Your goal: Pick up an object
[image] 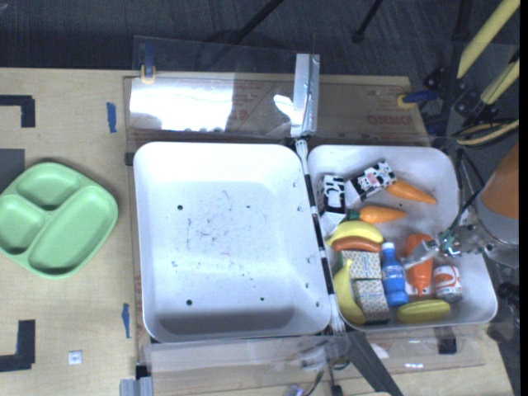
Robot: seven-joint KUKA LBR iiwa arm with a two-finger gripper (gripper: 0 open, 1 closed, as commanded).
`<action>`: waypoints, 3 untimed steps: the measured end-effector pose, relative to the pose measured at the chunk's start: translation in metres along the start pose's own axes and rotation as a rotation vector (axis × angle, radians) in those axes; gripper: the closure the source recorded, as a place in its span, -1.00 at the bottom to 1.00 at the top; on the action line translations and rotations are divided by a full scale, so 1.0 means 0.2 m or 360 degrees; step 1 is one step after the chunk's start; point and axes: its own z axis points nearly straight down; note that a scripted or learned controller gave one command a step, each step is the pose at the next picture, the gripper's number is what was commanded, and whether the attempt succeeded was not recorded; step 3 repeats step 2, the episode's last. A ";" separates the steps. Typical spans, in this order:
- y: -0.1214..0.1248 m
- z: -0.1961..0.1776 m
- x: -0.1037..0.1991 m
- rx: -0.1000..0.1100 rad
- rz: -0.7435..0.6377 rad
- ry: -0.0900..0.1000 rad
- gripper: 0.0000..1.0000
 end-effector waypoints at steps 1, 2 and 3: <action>-0.01 -0.05 -0.02 0.0000 0.0009 -0.0013 1.00; 0.29 -0.49 0.18 -0.0001 -0.0031 -0.0016 1.00; 0.29 -0.49 0.18 -0.0001 -0.0031 -0.0016 1.00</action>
